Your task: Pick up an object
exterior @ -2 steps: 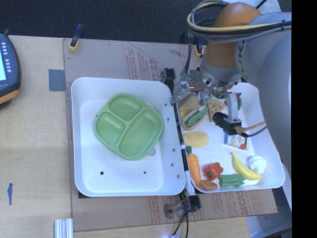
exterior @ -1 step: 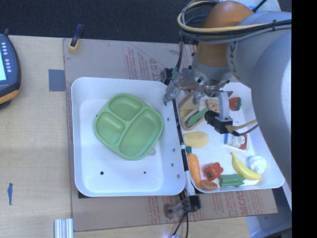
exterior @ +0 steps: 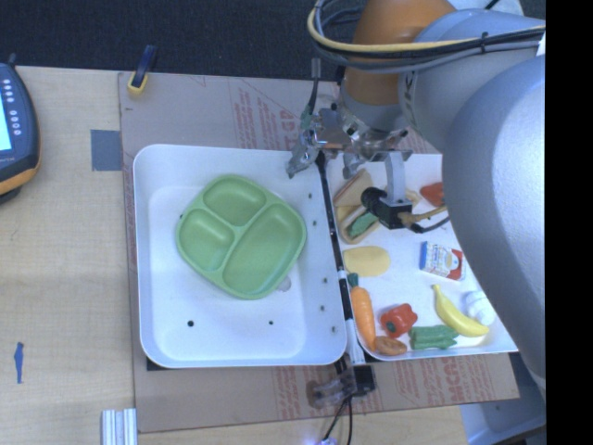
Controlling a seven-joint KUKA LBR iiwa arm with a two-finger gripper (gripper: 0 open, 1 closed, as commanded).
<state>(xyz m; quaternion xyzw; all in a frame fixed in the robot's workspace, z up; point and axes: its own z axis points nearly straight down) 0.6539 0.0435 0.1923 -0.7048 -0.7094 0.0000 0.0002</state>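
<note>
My gripper (exterior: 352, 160) hangs over the far left corner of the right bin (exterior: 500, 346), just above a toy hot dog bun (exterior: 352, 197) with a green piece (exterior: 363, 222) beside it. Nothing is visibly held. Below them in that bin lie a yellow lemon-like toy (exterior: 368, 260), an orange carrot (exterior: 362, 313), a red pepper (exterior: 399, 319), a green vegetable (exterior: 433, 337), a yellow banana (exterior: 456, 313), a white packet with red and blue print (exterior: 440, 260) and a red piece (exterior: 433, 193). The arm's grey body hides the bin's right side.
The left bin (exterior: 162, 332) holds a green divided plate (exterior: 243, 235), lying tilted toward its middle. The bins' shared wall (exterior: 331, 239) runs right under the gripper. A handheld pendant (exterior: 14, 128) sits at the bench's left edge.
</note>
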